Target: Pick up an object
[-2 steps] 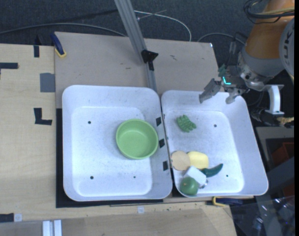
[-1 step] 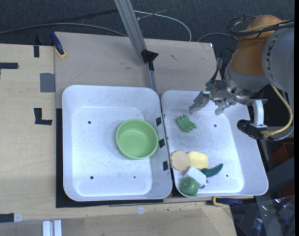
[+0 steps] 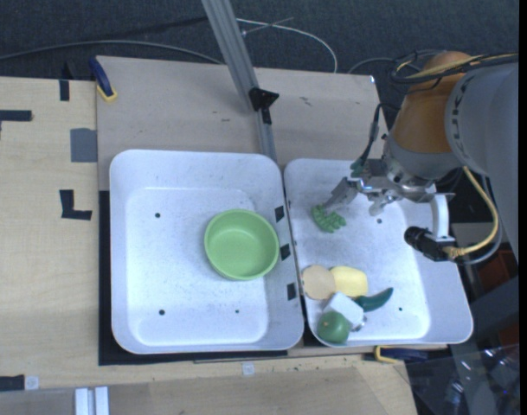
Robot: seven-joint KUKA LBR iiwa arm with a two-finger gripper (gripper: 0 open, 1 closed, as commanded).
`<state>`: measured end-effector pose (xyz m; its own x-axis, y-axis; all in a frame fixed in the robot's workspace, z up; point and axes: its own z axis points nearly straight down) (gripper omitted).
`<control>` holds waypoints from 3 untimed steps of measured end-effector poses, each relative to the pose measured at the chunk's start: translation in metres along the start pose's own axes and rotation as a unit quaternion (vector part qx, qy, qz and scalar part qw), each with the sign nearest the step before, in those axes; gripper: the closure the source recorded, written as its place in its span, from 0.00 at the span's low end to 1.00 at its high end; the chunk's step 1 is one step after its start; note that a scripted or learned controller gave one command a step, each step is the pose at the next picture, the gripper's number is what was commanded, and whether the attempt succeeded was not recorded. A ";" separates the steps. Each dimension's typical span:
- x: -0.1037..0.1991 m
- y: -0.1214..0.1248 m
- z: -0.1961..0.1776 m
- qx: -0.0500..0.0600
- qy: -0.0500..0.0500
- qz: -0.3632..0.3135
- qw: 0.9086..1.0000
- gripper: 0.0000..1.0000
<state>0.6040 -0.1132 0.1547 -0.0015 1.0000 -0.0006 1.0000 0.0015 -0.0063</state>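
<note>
Green bowl [image 3: 241,245], no legible writing

Small green leafy toy [image 3: 329,219] lies in right bin's [image 3: 436,318] upper-left, by fingers [image 3: 339,199].

No readable text or labels anywhere

Arm [image 3: 488,119]: finished in grey, with a broad rounded orange band [image 3: 432,115] above the wrist. Yellow and black cables [image 3: 486,206] are looped along its side. A black cylindrical fitting [image 3: 426,242] is mounted on a white bracket. Gripper [image 3: 337,202]: built of grey metal, with slim dark fingers.
</note>
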 end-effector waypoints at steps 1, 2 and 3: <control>0.004 -0.003 0.044 0.000 0.000 0.000 1.000 0.00; 0.005 -0.002 0.032 -0.001 0.001 -0.001 1.000 1.00; -0.001 0.004 -0.014 -0.004 0.000 0.000 1.000 1.00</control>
<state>0.6084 -0.1139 0.1691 -0.0010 1.0000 -0.0007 1.0000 0.0010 0.0025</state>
